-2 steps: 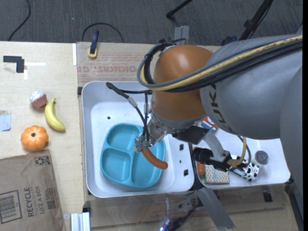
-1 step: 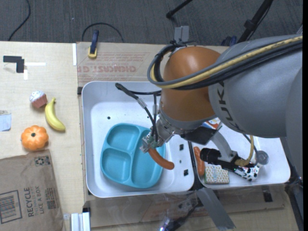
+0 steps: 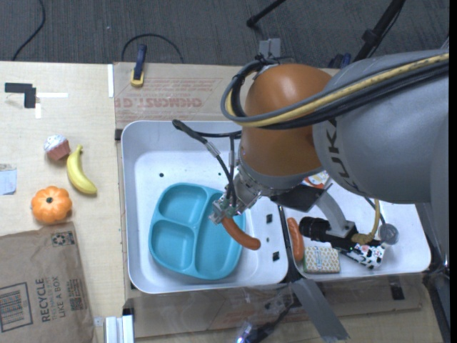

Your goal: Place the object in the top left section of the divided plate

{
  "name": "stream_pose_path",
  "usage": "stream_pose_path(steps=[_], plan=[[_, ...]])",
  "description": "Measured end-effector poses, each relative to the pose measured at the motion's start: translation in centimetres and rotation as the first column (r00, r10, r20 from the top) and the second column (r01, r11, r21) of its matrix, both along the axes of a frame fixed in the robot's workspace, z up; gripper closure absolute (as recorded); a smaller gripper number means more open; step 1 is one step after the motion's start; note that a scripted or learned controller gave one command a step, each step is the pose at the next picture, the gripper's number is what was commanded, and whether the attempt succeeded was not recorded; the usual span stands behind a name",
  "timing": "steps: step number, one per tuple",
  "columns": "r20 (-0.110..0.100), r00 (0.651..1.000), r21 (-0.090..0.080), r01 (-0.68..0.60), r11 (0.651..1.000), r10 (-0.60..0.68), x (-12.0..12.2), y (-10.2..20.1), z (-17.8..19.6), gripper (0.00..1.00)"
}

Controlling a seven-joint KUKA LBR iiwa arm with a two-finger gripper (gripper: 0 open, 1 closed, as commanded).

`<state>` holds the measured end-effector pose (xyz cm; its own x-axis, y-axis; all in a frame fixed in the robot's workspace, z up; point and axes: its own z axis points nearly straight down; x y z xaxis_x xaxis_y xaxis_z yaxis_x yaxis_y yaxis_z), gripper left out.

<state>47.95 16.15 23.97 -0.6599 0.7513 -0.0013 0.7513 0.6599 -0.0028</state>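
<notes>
Spreading under everything is a pale wooden counter, and beyond its far edge lies dark grey carpet with black cables trailing across it. A sheet of brown cardboard lies flat on the counter, above the hand in the view. Two shallow white bins sit side by side. The hand is over the left bin, and the right bin lies to its other side.

The grey arm comes in from the view's right, and its orange band bulks over the bins' shared wall. The hand hangs below the band, pointing down near the blue divided plate. Its fingers are closed on the upper end of a sausage. The sausage slants down and away from the hand, crossing the plate's near rim, so its lower end is over the white bin floor. The plate's top left section is just beside the hand, toward the view's left.

In the right bin, beyond the sausage's lower end, there are a second sausage, a square cracker and a small cow figure.

Well apart from the hand, on the bare counter at the view's left, sit a cupcake, a banana, a small pumpkin and a brown paper bag.
</notes>
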Motion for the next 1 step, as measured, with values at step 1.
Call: stream_pose_path(steps=[1], plan=[[0.000, 1.000, 0.001, 0.028, 1.000, -0.028, 6.84, -3.03, -0.92, 1.00]])
